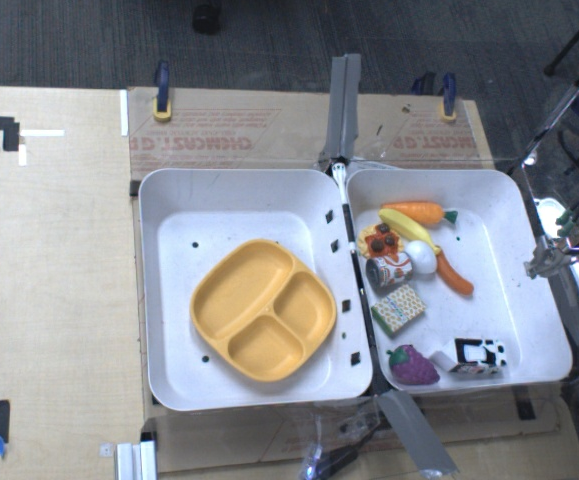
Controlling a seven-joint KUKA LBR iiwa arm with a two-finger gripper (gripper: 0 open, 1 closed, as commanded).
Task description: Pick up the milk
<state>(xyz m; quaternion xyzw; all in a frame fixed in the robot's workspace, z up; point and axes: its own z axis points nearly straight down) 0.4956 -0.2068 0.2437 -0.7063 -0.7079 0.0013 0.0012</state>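
The milk (pixel 480 356) lies on its side in the near right corner of the right bin (pixel 514 268), a small carton in black and white cow patches, its long axis running left to right, roughly along the bin's near wall. Just to its left sits a purple bunch of grapes (pixel 413 366), close but seemingly not touching.

The hand (pixel 552 258) appears as a blurred grey and metal mass at the bin's right rim, farther back than the carton; whether it is wide or narrow cannot be told. So the milk lies nearer the viewer and a little left of the hand.

The carton looks boxy, smooth and light. The carrots (pixel 419 211) and the egg (pixel 421 257), farther back, look like glossy plastic.
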